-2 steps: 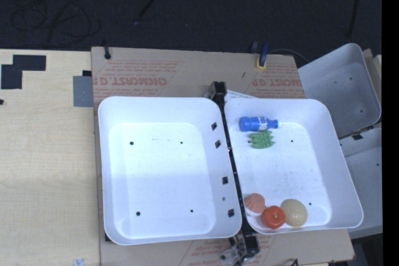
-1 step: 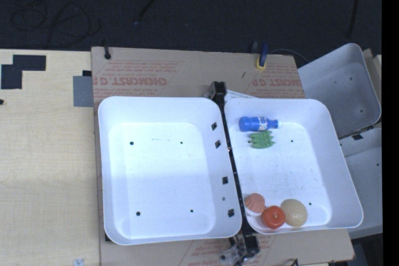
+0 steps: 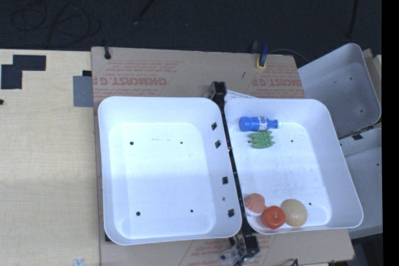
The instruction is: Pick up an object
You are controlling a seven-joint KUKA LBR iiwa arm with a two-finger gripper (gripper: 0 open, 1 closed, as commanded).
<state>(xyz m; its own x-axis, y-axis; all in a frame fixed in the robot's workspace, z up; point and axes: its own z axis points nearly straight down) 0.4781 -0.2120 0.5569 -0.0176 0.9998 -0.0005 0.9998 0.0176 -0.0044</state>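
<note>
- Two shallow white bins sit side by side on a cardboard sheet (image 3: pixel 162 75) laid over a pale wooden counter (image 3: pixel 43 152), seen from above at a slant.
- The left bin (image 3: pixel 162 171) shows bare white floor with a few small dark holes.
- The right bin (image 3: pixel 340 152) holds all five candidate objects, in two groups that are well apart.
- Near the right bin's far edge, toward its far left corner, a small blue bottle (image 3: pixel 257 124) with a white cap lies on its side. A small green leafy item (image 3: pixel 261 140) lies just beside it on the near side.
- At the near edge, toward the near left corner, three round things cluster together: a pale pink piece (image 3: pixel 254 202), a red-orange ball (image 3: pixel 273 217) and a tan ball (image 3: pixel 293 212). The three look to be touching or almost touching.
- Step in hand, as a judgement: the pick has not begun, since every object rests on the bin floor and nothing is lifted.
- The next move calls for choosing one object and bringing the arm in from the right to descend over it. The bottle looks the easier choice. The packed round cluster by the bin wall leaves little room and could roll away.
- The state of the fingers cannot be told from this view.
</note>
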